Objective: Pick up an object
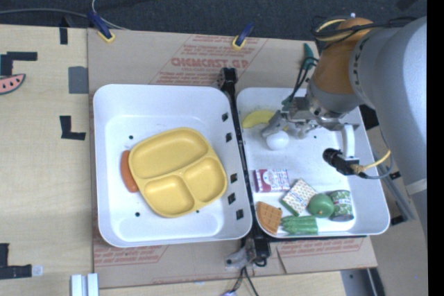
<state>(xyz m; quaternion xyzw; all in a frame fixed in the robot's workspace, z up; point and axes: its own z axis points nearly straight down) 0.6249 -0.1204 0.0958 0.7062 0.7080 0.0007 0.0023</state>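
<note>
Over the right bin [361,222], near its upper left corner: gripper [288,123] low above the floor, grey arm [388,73] with orange band [333,69] reaching in from the right. Just below the gripper, a white egg [277,141], close to or touching the metal parts; impossible to tell from this angle how wide the gripper stands or whether anything sits within it. Just left of the gripper, a yellow banana [254,118] by the bin's wall. Along the bin's near edge: a small red-and-white carton [271,181], a checked cracker [299,196], a waffle [268,216], a green apple [320,205], a green can [340,204] touching the apple, and a green pod [300,224]. Across in the left bin [114,218]: a yellow tray [177,170] of three compartments, lying partly over an orange sausage [127,172] at its left side.
</note>
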